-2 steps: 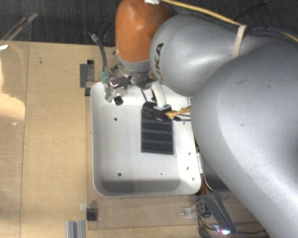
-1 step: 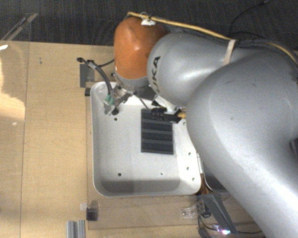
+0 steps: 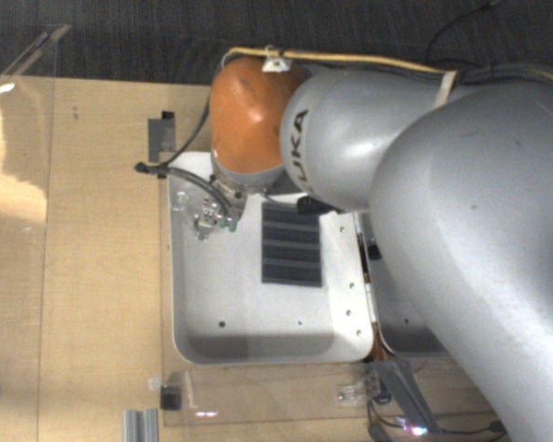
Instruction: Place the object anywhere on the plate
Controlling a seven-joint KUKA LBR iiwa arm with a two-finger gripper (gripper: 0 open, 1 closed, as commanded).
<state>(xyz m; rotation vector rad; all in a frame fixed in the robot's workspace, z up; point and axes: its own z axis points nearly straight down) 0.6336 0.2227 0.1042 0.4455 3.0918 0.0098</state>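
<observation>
— Above the bench, what's in view, left to right?

— My gripper (image 3: 212,217) hangs over the left bin (image 3: 249,339)'s far corner; whether it is apart or together, I cannot tell. A dark ribbed slab (image 3: 291,245), probably the object, lies just beside it.

— The plate?

— I can't pick one out. Best to find it first.

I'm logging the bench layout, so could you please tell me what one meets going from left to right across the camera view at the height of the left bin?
Bare wooden bench → left wall of the white bin → hand → dark ribbed plate → grey arm.
</observation>
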